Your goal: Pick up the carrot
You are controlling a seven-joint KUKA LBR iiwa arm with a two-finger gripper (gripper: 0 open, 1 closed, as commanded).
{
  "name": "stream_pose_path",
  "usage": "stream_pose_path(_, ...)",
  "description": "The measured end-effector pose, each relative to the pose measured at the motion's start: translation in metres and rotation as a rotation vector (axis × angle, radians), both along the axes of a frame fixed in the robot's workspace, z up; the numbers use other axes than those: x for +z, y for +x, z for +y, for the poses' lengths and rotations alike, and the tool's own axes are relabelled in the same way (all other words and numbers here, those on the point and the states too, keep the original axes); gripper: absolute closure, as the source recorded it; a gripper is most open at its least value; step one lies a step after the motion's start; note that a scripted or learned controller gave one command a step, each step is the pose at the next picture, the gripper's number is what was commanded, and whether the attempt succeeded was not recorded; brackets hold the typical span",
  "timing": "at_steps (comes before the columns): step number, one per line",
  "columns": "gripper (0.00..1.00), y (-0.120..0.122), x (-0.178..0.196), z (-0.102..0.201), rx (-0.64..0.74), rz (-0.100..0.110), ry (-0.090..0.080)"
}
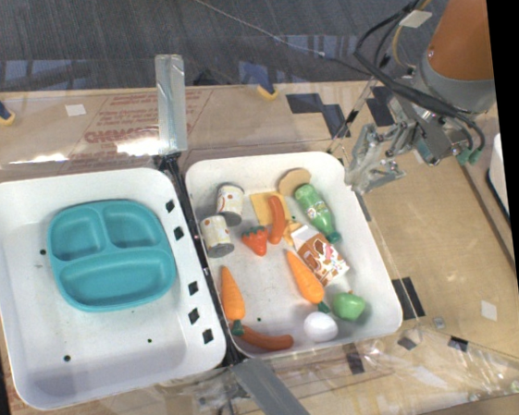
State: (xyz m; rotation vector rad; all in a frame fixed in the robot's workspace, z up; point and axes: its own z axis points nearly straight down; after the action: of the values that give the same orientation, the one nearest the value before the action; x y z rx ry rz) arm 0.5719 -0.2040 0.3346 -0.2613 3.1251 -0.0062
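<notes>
Two orange carrots lie in the right bin [365, 236]. One carrot [231, 294] rests near the bin's left wall, its green end pointing to the front. The other carrot [305, 278] lies in the middle, partly against a small printed carton [322, 255]. My gripper [371, 165] hangs over the bin's right rim near the back corner, up and to the right of both carrots. It is open with nothing between its fingers.
The right bin also holds two small cans [216, 233], a strawberry [256, 242], a green bottle [316, 208], a white egg [321, 326], a green pepper [349, 306] and a sausage [264, 342]. A teal divided tray [111, 254] sits in the left bin [10, 305].
</notes>
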Motion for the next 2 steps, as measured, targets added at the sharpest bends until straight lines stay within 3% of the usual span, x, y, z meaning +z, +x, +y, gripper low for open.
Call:
stream_pose_path(1,1.00,-0.0140,-0.1667,0.0301,0.101,0.016,0.008)
stream_pose_path(2,0.00,-0.0117,-0.1621,0.0291,0.100,0.007,0.004)
